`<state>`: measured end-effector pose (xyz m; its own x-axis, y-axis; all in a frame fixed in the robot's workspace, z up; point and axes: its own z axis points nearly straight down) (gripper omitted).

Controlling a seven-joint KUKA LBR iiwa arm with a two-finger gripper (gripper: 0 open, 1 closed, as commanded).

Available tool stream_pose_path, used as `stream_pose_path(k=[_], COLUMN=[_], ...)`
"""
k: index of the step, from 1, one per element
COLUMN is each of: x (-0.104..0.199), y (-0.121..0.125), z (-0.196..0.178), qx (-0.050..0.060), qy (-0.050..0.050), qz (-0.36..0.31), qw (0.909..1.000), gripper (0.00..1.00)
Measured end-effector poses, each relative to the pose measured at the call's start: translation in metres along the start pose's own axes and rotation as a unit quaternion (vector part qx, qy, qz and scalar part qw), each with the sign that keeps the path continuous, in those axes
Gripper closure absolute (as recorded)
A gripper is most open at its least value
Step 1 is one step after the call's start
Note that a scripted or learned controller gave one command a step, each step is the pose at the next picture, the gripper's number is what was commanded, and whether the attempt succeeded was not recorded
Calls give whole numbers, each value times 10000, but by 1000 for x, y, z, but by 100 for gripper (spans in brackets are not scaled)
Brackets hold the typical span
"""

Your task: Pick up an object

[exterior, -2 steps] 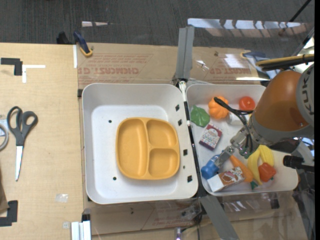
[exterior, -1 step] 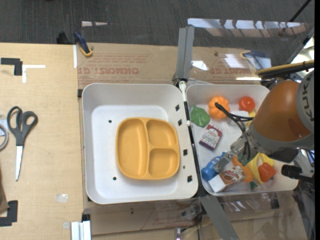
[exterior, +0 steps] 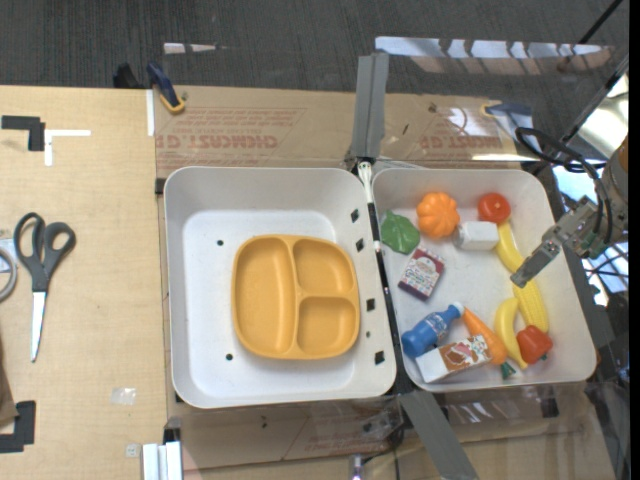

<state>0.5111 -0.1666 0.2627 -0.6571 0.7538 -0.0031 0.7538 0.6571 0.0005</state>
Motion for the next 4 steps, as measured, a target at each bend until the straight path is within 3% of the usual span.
stream_pose_path(k=[1,2,3,4], x=[18,18,60,60], y=[-11,-10,49,48], z=[146,137,56,56], qx=[3,0,3,6], qy=[14,2,9,9], qz=[533,517,967,966], qw=[9986,9987,9953,9953], gripper=[0,100,100,0])
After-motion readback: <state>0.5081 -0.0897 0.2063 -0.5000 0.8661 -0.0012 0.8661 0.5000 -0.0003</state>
